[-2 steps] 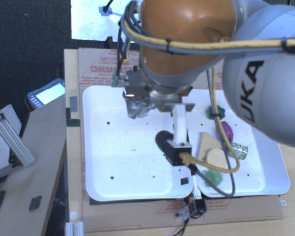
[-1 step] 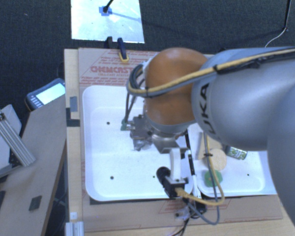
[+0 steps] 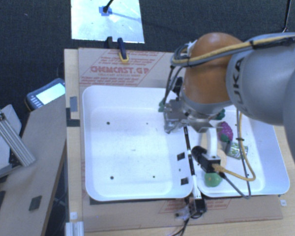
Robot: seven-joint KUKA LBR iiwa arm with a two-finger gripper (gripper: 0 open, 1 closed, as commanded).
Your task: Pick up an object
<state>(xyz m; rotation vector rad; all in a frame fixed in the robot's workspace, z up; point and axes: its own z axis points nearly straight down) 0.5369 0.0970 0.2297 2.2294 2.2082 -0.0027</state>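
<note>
A: Where is the arm point(image 3: 265, 77)?

B: It reaches in from the right. Its orange band point(image 3: 211, 68) hangs over the seam between the two bins, and the gripper point(image 3: 196, 124) sits beneath it, at the near-left part of the right bin point(image 3: 281, 181).

A: Is the gripper open or closed?

B: That cannot be told. The wrist and the orange band cover it from above, and nothing can be made out in its grasp.

A: What is there to pick up?

B: Everything loose lies in the right bin. A green object point(image 3: 213, 179), rounded, rests near the front-left corner, close to the bin's front wall. A purple object point(image 3: 226, 130) lies further back, just right of the gripper. Beside it, toward the front, is a crumpled yellowish object point(image 3: 236, 150). A small teal piece point(image 3: 220, 114) peeks out from under the edge of the wrist, and its shape cannot be told.

A: Do any of them touch the gripper?

B: The purple one is nearest, but contact cannot be judged. The green one lies apart from it.

A: And the left bin point(image 3: 91, 132)?

B: Its white floor shows a few small dark specks. Both bins stand on a cardboard sheet point(image 3: 118, 69) printed in red.
</note>
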